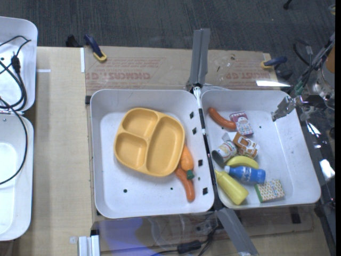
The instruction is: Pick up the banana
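The banana [246, 161] is a small yellow one lying near the middle of the right bin [298, 159]. It is wedged between a brown-and-white carton [246, 145] above it and a blue bottle [246, 175] below it. My gripper [281, 110] hangs over the right bin's upper right corner, well to the right of the banana and above it in the view, with nothing seen in it. The arm behind it is cut off by the view's right side.
The right bin also holds a red sausage [221, 119], a red-and-white box [242, 123], a small can [226, 151], a yellow squeeze bottle [232, 188] and a green-edged box [270, 191]. The left bin holds a yellow divided plate [150, 141], a carrot [186, 159] and an orange sausage [186, 184].
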`<state>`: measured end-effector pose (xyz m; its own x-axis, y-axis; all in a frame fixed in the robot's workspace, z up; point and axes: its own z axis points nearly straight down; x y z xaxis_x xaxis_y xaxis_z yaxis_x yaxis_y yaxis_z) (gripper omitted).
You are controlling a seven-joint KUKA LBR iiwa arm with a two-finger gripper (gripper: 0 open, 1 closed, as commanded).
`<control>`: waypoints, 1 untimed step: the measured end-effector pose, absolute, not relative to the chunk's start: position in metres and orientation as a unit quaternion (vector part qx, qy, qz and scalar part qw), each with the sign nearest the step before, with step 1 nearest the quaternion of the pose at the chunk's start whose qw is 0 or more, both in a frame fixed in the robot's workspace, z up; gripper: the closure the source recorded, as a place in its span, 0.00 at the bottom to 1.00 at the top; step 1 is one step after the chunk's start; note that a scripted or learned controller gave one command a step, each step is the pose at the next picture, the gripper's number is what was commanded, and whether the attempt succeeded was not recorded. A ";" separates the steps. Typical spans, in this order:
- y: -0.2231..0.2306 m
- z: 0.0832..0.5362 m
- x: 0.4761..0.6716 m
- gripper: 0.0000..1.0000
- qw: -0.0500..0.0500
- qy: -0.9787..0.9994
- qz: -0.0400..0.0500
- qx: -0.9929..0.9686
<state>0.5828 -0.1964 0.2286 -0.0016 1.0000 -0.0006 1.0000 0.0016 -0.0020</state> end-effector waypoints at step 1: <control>-0.156 0.131 0.553 0.00 0.001 -0.660 0.001 -0.751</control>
<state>0.5530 -0.1561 0.1311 0.1278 0.9918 -0.0005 0.9918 -0.1278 -0.0031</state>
